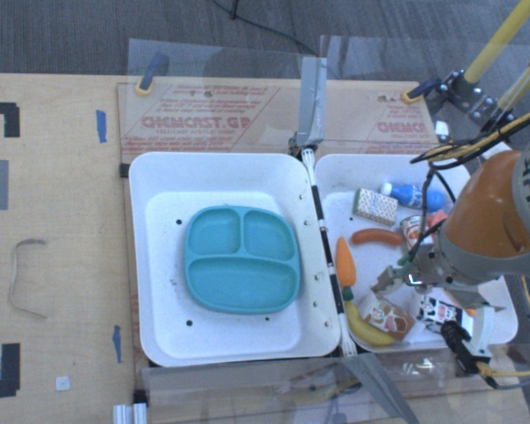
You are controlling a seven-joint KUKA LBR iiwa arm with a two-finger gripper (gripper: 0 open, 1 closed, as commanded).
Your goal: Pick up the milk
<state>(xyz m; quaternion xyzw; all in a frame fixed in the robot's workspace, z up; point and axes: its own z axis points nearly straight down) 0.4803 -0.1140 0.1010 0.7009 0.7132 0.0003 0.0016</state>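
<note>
Two white bins are sitting on the table; the hand, fingers spread wide, is hovering above the banana, beside the milk.

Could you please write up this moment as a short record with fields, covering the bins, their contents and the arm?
left bin: holds a teal divided plate
right bin: carrot, banana, sausage, cracker box, blue bottle, cow-patterned milk carton
arm: reaches in from the right, over the right bin
gripper: low among the items, left of the milk carton
milk: lying in the bin, not lifted
</note>
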